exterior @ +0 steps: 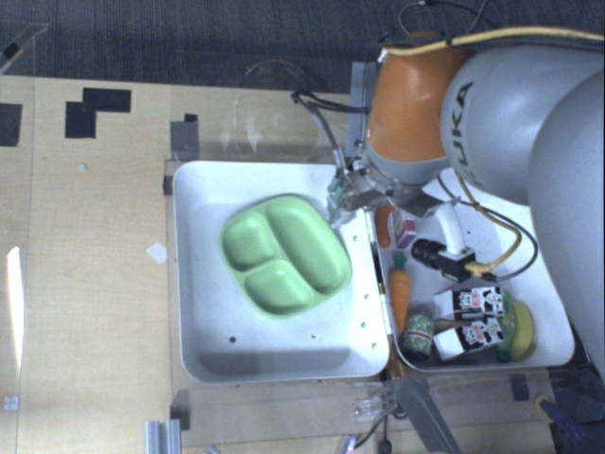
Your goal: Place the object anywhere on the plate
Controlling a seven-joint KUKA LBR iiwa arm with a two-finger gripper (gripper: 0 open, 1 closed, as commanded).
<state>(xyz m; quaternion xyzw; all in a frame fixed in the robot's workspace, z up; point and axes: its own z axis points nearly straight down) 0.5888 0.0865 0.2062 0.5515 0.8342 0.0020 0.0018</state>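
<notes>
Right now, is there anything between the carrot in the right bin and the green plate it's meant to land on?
Yes. The carrot lies against the right bin's left wall, and that wall plus the left bin's rim separates it from the green plate. The gripper hangs above that divide.

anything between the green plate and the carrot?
Camera view: from the plate rightward there's bare floor of the left bin, then the two bins' adjoining rims, then the carrot lying along the right bin's left wall.

A pale wooden bench (85, 282) carries two shallow white bins side by side, their inner walls touching. The left bin (203, 348) sits nearer the middle; the right bin (558, 334) lies partly under the arm
</notes>
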